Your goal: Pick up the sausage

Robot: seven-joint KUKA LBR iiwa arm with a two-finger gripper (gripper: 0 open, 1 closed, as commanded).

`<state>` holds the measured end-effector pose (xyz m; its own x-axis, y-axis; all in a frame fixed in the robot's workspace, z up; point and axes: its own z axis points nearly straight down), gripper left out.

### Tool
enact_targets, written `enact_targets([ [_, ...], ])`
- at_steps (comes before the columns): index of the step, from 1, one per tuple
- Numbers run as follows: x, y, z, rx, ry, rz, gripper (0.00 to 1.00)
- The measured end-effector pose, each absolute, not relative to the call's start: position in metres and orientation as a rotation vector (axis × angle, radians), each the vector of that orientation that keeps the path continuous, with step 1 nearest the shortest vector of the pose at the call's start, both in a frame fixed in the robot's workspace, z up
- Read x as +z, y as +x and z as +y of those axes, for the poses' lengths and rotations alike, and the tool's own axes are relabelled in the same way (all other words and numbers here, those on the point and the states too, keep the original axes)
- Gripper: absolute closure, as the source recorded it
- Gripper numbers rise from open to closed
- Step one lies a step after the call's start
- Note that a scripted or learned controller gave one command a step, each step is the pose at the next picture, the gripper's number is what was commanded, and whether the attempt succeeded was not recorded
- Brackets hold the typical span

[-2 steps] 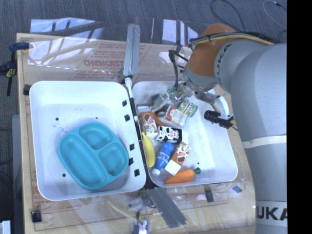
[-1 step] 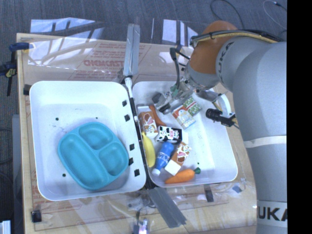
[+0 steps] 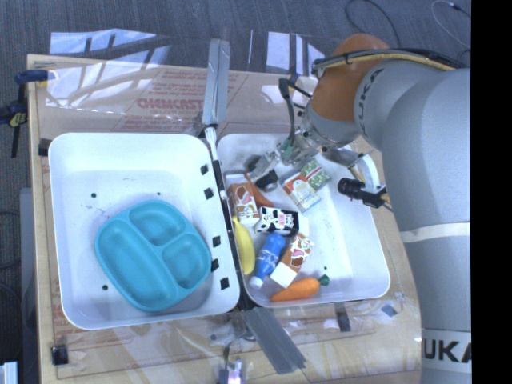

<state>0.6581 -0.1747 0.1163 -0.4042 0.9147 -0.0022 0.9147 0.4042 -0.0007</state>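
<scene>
Now: sausage [image 3: 250, 192] reddish-brown, partly hidden under hand [image 3: 268, 173]; hand's grip can't tell.

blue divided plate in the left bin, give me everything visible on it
The blue divided plate looks like matte turquoise plastic, a rounded oval with three compartments: one long one and two smaller ones. It lies flat on the floor of the left bin, toward the near side. Nothing sits in it, and the arm is away over the right bin.
</scene>
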Motion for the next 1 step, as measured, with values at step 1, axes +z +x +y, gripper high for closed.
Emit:
enact_targets([
  [1,0.0995,0.6118,-0.1808,0.004,1.725,2.607,0.0],
])
